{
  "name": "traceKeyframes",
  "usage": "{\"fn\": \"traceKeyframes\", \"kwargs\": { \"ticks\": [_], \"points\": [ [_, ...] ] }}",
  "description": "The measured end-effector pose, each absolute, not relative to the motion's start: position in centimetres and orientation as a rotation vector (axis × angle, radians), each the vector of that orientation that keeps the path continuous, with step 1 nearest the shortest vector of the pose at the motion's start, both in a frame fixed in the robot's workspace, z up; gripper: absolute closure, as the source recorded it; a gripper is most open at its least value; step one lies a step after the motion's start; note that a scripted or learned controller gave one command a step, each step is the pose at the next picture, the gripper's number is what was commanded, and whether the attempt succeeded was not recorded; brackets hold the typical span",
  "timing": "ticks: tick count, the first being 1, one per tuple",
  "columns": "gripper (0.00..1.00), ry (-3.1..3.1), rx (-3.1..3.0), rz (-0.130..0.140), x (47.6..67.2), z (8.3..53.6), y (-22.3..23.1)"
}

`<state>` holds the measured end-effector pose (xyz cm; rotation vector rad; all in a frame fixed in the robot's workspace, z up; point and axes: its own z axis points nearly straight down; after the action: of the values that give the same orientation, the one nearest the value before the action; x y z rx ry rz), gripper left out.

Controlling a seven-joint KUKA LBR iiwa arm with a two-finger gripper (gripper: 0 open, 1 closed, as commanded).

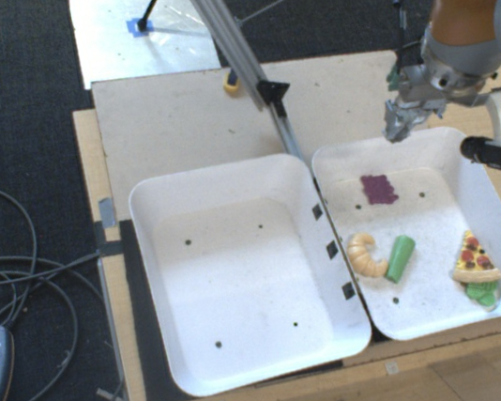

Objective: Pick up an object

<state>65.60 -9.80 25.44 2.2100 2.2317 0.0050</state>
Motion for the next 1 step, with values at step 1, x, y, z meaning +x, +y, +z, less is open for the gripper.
{"fn": "traceKeyframes", "kwargs": {
  "ticks": [1],
  "points": [
    [1.0,2.235,2.21,0.004,63.41,26.17,-4.57]
  ]
}}
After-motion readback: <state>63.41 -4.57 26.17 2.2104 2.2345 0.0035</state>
